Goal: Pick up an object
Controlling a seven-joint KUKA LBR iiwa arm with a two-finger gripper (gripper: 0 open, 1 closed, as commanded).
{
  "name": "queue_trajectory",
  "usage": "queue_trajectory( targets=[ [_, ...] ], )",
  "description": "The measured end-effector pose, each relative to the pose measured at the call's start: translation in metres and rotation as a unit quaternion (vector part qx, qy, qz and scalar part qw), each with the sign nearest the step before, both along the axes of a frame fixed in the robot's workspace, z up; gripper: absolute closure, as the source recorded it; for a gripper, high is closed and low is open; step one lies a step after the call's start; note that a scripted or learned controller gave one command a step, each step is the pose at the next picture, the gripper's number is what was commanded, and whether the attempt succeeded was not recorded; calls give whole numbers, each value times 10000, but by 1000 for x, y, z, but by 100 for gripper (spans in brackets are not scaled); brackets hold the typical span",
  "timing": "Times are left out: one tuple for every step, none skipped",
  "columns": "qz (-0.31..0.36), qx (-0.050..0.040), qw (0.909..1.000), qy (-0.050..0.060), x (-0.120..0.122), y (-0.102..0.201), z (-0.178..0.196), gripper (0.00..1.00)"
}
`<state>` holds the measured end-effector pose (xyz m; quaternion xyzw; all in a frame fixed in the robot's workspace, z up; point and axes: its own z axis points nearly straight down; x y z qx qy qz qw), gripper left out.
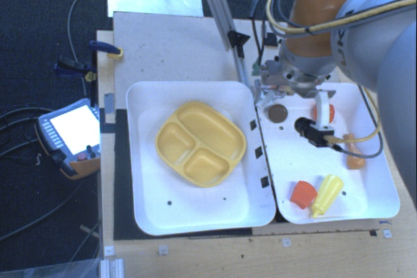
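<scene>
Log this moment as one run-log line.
arm: over right bin | gripper: near brown disc, grip unclear | left bin: yellow tray | right bin: red block, yellow bottle | pick: not confirmed

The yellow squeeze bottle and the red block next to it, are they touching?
Touching. The camera view shows the yellow plastic squeeze bottle lying tilted in the right white bin with the small red block pressed against its side, no white between them.
</scene>
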<state>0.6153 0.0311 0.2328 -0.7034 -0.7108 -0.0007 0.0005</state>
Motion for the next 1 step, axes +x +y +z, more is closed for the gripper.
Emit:
queue_trajectory(
  targets=[
    [0,1,10000,-10,6,55,-8,100]
  ],
)
